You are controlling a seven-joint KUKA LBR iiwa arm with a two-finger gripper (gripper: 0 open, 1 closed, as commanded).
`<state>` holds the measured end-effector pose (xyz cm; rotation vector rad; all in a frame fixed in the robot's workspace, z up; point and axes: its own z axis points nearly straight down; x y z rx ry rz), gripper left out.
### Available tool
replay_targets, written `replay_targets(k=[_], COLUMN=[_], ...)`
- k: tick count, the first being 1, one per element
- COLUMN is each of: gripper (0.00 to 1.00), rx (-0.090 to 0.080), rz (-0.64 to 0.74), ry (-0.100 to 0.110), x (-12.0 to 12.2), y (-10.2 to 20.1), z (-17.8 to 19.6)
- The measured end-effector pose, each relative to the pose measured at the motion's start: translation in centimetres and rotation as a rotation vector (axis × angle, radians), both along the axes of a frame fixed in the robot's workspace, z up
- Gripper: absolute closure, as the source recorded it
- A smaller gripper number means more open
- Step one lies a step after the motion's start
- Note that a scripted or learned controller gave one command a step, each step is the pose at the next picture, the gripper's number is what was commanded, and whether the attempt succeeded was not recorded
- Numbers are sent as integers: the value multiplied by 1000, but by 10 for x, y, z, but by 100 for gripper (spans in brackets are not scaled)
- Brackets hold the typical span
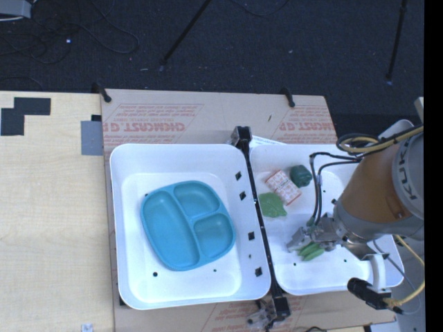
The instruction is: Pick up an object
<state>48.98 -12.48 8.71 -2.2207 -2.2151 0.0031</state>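
Over the right bin [387,282], the tool [309,241] hangs low with a green object [311,252] right at its tips, touching or just beneath them; whether the tool is apart or clamped on it I cannot tell. Further back lie a green block [271,205], a patterned packet [283,186] and a dark green lump [300,176], while the left bin [128,254] holds a blue divided plate [187,224].
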Motion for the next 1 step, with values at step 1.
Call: replay_targets(k=[1], gripper=[100], rx=[0], rz=[-6], ry=[1], x=[0], y=[-1], z=[10])
